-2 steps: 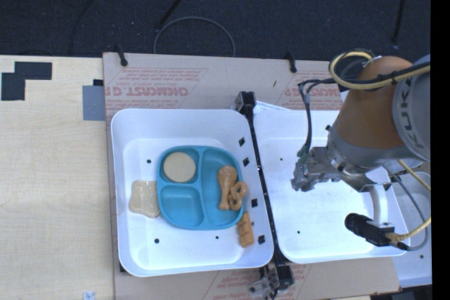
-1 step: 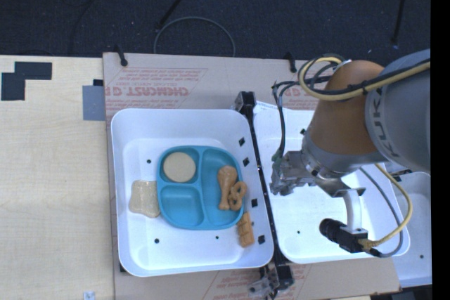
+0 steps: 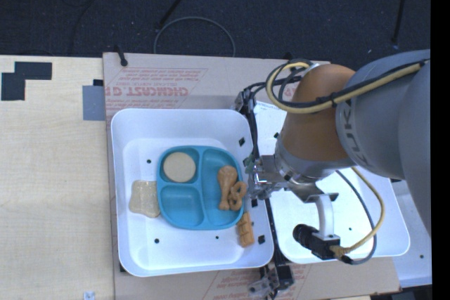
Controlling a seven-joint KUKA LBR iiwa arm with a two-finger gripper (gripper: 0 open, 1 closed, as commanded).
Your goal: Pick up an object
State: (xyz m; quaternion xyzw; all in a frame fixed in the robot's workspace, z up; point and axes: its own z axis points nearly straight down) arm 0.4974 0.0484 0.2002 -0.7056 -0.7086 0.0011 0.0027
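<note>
Everything pickable sits in or around the blue divided tray [image 3: 184, 211], which lies flat in the left white bin. A round tan disc [image 3: 178, 166] fills the tray's upper-left compartment, and a knobbly brown pretzel-looking piece [image 3: 230, 187] lies in its right compartment. A pale bread-like slab [image 3: 145, 198] lies flat against the tray's left edge, and a small brown chunk [image 3: 245, 230] sits just off its lower-right corner.

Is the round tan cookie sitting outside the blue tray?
No, the round cookie lies inside the blue tray's upper left compartment.
</note>
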